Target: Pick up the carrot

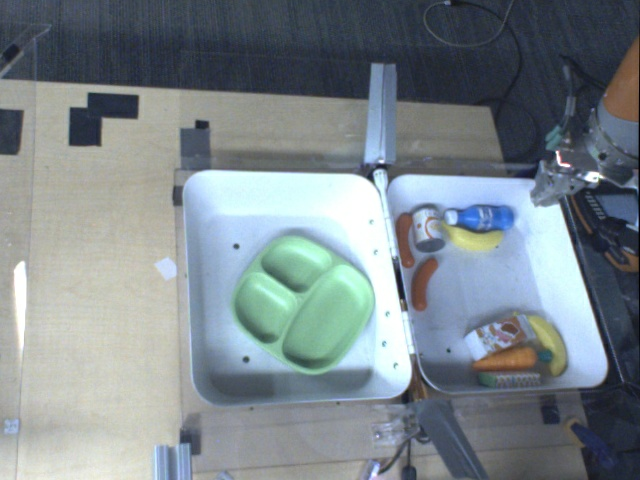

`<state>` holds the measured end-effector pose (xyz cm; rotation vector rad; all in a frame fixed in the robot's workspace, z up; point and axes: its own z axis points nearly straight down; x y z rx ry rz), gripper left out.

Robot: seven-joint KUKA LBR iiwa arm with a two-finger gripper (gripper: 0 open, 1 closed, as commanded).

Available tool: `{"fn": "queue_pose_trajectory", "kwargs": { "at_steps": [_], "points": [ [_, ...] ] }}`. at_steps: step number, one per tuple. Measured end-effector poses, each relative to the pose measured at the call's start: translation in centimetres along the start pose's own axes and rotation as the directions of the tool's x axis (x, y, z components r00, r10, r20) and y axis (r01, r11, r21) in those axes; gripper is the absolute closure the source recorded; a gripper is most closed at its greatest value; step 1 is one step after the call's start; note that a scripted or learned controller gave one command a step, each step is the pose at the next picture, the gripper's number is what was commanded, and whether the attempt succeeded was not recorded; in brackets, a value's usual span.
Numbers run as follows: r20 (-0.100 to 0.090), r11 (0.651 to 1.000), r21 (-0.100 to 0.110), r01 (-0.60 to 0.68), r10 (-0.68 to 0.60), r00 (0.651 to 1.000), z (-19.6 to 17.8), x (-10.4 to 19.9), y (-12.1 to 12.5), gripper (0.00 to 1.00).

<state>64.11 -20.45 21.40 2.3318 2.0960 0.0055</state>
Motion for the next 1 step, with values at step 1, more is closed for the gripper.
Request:
{"fn": "queue_pose_trajectory", "kwargs": {
  "at_steps": [1],
  "points": [
    [0.0, 1.0, -0.001, 0.0, 0.0, 1.0, 0.01, 0.0, 0.0, 0.0]
  ]
}}
